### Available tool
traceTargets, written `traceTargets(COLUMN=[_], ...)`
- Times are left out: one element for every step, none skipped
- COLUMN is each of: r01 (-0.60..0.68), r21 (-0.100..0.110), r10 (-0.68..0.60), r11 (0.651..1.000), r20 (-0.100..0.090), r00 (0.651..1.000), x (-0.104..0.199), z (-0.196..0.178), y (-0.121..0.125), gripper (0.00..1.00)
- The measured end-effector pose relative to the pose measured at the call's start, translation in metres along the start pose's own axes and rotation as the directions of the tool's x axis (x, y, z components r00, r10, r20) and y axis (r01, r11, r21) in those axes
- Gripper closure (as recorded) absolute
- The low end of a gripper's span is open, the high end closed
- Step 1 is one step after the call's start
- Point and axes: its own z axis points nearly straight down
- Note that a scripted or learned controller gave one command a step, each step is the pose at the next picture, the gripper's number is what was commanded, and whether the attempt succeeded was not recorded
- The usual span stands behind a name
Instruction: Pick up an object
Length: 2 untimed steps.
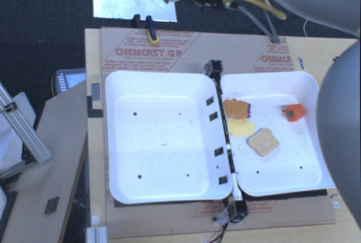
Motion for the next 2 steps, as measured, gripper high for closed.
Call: traceTargets(r01=[-0.002,-0.010], r21=[-0.005,0.005], r10=[0.002,0.010], r11=[1.000,1.000], r20=[0.000,0.002], r00=[1.000,1.000], x=[-0.003,-0.050], z=[-0.029,0.028], y=[0.000,-0.050], gripper=[1.00,1.00])
